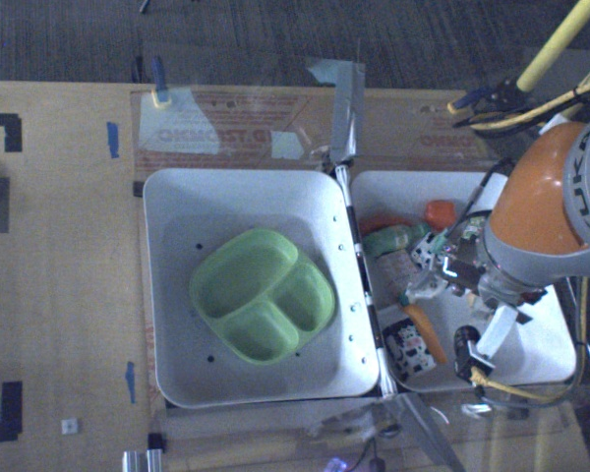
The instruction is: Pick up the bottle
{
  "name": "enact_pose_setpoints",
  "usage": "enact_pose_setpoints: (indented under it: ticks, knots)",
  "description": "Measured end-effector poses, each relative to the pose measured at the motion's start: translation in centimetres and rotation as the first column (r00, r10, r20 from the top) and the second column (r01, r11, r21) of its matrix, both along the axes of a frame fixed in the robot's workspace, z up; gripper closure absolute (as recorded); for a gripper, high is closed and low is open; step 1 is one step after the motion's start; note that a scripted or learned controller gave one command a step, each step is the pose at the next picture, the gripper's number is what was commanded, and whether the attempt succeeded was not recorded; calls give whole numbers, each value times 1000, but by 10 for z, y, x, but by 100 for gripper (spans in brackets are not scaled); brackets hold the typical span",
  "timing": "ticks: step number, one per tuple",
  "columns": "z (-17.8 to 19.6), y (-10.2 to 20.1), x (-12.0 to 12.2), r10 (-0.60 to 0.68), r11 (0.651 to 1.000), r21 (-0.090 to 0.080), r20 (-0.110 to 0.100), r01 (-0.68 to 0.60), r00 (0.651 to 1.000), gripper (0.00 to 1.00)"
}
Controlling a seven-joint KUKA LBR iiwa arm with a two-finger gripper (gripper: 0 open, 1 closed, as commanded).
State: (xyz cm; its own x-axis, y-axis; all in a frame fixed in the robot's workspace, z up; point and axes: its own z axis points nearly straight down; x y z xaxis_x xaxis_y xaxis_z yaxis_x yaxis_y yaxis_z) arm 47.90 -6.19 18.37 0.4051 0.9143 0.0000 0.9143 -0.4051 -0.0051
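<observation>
**Camera view: arm lowered into the right bin, bottle at that bin's left wall**

Two white bins sit side by side on the table (69, 293). The left bin (167, 214) holds a green divided tray (263, 293) lying near its centre, tilted against the bin's edges. The right bin (551, 347) holds the clutter: a green bottle (393, 239) lies on its side near the left wall towards the far edge, with an orange-red object (440, 212) just beyond it near the far edge. An orange stick-like item (425, 330) and a small black-and-white printed packet (408, 347) lie near the front left corner.

The arm (536, 214) reaches in from the right, its orange band over the middle of the right bin, so the wrist hangs above the clutter, probably placed for a downward grasp. The tool (442, 268) sits just beside the bottle, towards the bin's centre, close to or touching neighbouring items. Whether it stands open or closed cannot be told; the wrist hardware covers that area, and no object is seen held.

Hidden or unclear: the arm body covers much of the right bin's floor. The bottle's right end merges with pale items under the wrist. A yellow pole (560, 32) and cables (516, 111) cross the far right corner of the table.
</observation>
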Motion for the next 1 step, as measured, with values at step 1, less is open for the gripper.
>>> enact_pose_setpoints:
  ticks: [1]
  knots:
    - [60, 14, 26, -13, 1000, -2, 3, 13, 1000, 0]
